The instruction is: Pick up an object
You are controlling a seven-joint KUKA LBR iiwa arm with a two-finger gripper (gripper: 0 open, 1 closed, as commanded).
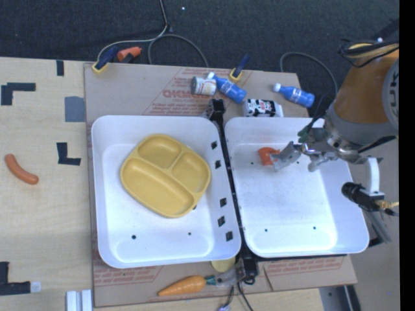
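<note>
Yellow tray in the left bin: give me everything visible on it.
The yellow tray is a rounded, plastic-looking divided plate with three compartments, all bare. It lies flat and face up on the floor of the left bin, turned at an angle to the bin walls, towards the upper middle. Nothing else touches it.

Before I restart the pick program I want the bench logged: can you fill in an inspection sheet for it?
Surface: cardboard-covered bench with left white bin and right white bin side by side.
Job's things: small orange object in the right bin's far left part; yellow divided plate in the left bin.
Clutter: two blue-and-white bottles behind the bins; toy carrot at the near edge; sausage-like toy far left.
Grippers: pincer low in the right bin, beside the orange object; grasp not confirmed.
Cables: black cable looping behind the bins.
Surroundings: dark floor beyond the bench.
</note>
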